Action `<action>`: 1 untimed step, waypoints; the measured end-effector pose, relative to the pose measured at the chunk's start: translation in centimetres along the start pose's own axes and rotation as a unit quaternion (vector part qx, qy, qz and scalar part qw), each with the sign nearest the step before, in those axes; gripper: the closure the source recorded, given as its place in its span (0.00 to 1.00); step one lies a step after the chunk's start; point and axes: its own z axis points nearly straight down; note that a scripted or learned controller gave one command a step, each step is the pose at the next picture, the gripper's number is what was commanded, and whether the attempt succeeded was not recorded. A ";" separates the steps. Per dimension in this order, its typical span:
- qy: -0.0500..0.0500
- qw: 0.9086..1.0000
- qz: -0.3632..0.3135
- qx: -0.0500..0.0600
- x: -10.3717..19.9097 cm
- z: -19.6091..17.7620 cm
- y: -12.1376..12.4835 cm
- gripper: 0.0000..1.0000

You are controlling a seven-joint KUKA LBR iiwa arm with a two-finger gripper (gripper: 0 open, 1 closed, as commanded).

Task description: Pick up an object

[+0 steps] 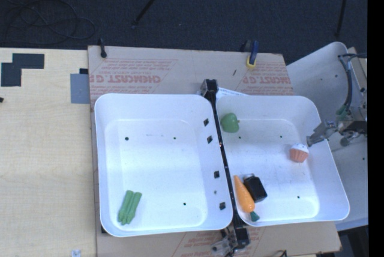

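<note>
Two shallow white bins sit side by side on the desk (42, 148), resting on a brown cardboard sheet (150, 72) with printed lettering. At lower left, the left bin (156, 105), smooth glossy plastic with rounded corners, holds a ribbed green bean-like bundle (129, 207) near its lower left corner. Right of the black divider, the right bin (312, 107) carries a round green fruit-shaped toy (230, 123) at its upper left, an orange carrot (243, 193) with a green tip touching a small black block (255, 187) near the lower edge, and a peach-coloured cupcake-like piece (299, 154) toward the right rim. At the frame's right edge the claw (318, 137) reaches in low over the right bin's rim, just beside the cupcake; whether it is spread or closed cannot be told.
</note>
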 end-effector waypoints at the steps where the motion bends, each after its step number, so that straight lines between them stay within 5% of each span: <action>1: 0.003 1.000 -0.001 0.006 0.1 14.1 0.6 0.00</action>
